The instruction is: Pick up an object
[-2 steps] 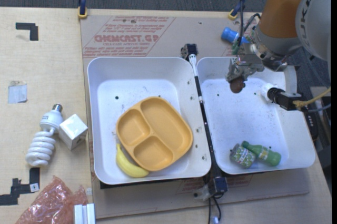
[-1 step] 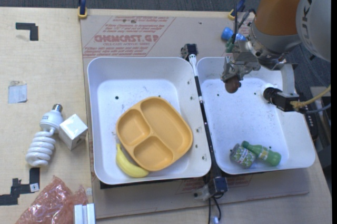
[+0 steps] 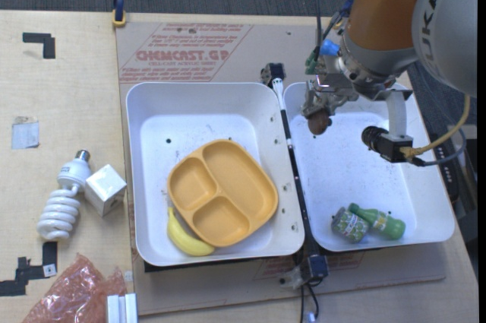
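My gripper [image 3: 319, 115] hangs over the back left part of the right bin [image 3: 425, 234], close to the wall between the bins. A small brown rounded object [image 3: 320, 122] sits between its fingertips, and the fingers are shut on it. A green bottle [image 3: 370, 223] lies on its side at the front of the right bin. In the left bin [image 3: 152, 105], a yellow divided plate [image 3: 221, 192] rests partly over a banana [image 3: 184, 237].
On the bench left of the bins lie a spiral light bulb [image 3: 64, 198], a white cube [image 3: 105, 188] and a red mesh bag [image 3: 72, 291]. A black fitting [image 3: 383, 142] juts from the arm over the right bin.
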Robot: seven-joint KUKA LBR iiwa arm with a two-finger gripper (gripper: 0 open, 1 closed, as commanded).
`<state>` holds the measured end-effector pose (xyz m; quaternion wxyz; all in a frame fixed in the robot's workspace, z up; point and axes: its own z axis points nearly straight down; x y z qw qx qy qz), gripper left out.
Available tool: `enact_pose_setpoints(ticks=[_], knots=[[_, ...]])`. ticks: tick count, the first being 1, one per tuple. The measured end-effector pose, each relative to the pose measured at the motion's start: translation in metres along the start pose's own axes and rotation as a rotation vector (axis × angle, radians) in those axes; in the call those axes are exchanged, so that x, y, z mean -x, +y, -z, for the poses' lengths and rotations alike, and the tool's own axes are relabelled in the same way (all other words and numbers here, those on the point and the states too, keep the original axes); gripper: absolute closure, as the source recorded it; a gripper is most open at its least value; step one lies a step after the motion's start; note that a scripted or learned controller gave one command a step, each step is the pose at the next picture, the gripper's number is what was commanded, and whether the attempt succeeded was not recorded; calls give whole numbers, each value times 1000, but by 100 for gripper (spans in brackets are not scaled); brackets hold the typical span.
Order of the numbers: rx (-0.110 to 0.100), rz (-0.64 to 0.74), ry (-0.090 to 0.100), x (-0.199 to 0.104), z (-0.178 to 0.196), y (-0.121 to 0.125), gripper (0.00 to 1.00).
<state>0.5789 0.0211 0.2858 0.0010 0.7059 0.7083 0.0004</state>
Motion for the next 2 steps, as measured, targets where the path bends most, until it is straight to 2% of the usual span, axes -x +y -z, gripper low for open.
enact_pose_setpoints(ticks=[1,2], knots=[[-2,-1,0,-47,-20,-13,100],[-2,-2,0,-95,3,-66,100]])
